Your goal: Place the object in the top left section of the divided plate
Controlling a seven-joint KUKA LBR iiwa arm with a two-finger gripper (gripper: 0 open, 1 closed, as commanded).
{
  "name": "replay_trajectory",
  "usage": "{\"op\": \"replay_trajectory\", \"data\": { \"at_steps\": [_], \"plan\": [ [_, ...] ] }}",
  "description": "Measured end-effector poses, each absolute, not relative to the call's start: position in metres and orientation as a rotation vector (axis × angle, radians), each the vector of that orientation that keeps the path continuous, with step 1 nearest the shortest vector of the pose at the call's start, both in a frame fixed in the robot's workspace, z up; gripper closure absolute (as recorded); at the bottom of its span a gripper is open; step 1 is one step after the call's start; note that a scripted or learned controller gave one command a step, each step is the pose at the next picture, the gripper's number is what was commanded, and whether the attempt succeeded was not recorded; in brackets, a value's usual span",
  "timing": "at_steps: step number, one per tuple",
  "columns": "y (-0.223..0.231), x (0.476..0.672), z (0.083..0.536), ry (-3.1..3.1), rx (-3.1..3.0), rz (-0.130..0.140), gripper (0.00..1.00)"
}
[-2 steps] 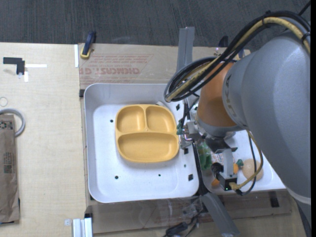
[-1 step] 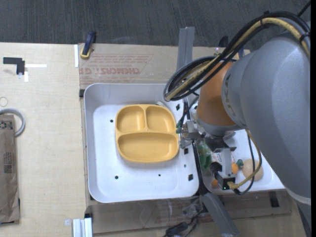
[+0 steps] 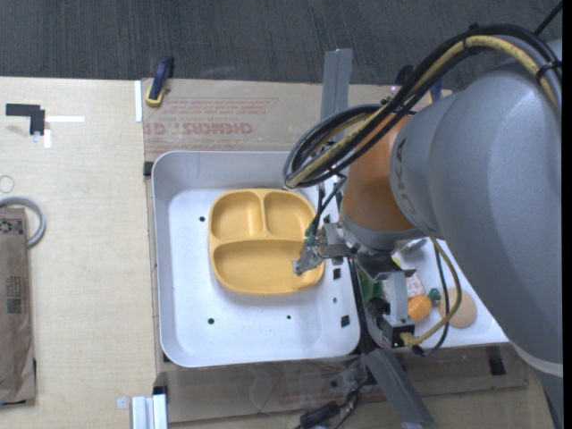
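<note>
The yellow plate [image 3: 259, 275] lies in the left white bin [image 3: 179, 266]. It has two small parts at the top and one big part at the bottom. The top left part [image 3: 235, 214] has nothing in it, and the other two parts look bare too. So the job is not done yet.

The claw [image 3: 308, 257] hangs over the right edge of the plate, near the line between the top right part and the big part. It is small and dark here, so I cannot tell if it is wide or narrow, or if it has anything in it. To the right, in the other bin [image 3: 483, 329], lie an orange thing [image 3: 417, 307] and a tan round thing [image 3: 461, 307]. I think one of these may be the thing to move. If so, it has yet to be picked up and carried over to the top left part.

The bench [image 3: 80, 239] is pale wood. A brown bag [image 3: 13, 311] lies at its far left. A piece of cardboard [image 3: 223, 114] sits behind the bins. The floor [image 3: 223, 16] past it is dark grey. The big grey arm [image 3: 492, 195] covers much of the right side.
</note>
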State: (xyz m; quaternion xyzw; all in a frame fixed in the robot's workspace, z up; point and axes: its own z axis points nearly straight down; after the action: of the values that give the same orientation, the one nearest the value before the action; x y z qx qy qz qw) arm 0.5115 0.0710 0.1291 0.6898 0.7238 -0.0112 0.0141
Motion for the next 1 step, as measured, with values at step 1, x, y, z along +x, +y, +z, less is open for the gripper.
{"op": "replay_trajectory", "data": {
  "at_steps": [1],
  "plan": [
    [0.071, 0.5115, 0.1291, 2.254, 2.148, -0.035, 0.0]
  ]
}}
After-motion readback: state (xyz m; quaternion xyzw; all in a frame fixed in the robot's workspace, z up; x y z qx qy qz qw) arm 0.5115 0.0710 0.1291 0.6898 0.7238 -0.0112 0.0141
